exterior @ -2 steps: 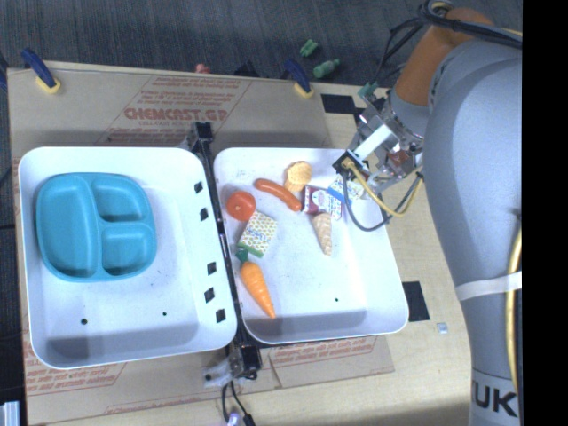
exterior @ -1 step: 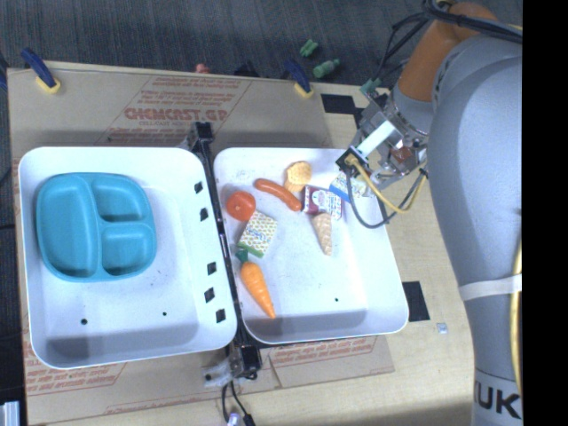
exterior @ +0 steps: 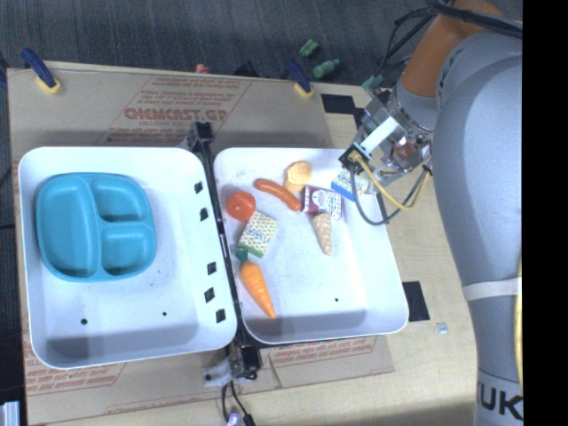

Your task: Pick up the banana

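Gripper (exterior: 357, 160) hovers over far rim of right bin (exterior: 355, 278); its width cannot be told.

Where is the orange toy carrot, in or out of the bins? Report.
In: the orange toy carrot lies inside the right white bin.

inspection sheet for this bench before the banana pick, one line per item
surface: left bin and right bin side by side on cardboard
job's things: banana, seemingly the pale long piece, lying free in right bin
clutter: tomato, sausage, carton, checkered box, carrot, yellowish piece in right bin; blue tray in left bin
grippers: gripper over right bin's far right corner, apart from banana
cables: black cables by the arm
surroundings: blue clamps, green bits on dark floor
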Robot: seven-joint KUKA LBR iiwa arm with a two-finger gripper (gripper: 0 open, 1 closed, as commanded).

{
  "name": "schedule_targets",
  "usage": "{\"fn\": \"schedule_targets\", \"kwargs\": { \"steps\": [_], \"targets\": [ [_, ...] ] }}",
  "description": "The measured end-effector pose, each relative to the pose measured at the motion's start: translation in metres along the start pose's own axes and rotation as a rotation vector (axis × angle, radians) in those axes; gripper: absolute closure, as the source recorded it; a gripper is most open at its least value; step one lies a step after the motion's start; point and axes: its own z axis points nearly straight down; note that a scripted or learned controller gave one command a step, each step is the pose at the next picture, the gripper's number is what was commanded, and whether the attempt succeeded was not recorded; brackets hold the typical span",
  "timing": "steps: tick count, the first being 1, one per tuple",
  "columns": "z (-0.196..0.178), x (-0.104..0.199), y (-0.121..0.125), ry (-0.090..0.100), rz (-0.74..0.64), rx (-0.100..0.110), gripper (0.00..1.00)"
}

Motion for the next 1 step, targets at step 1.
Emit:
{"fn": "schedule_targets", "kwargs": {
  "steps": [1],
  "targets": [
    [-0.0095,0.0005,-0.0008,-0.002,-0.006,0.003,1.00]
  ]
}}
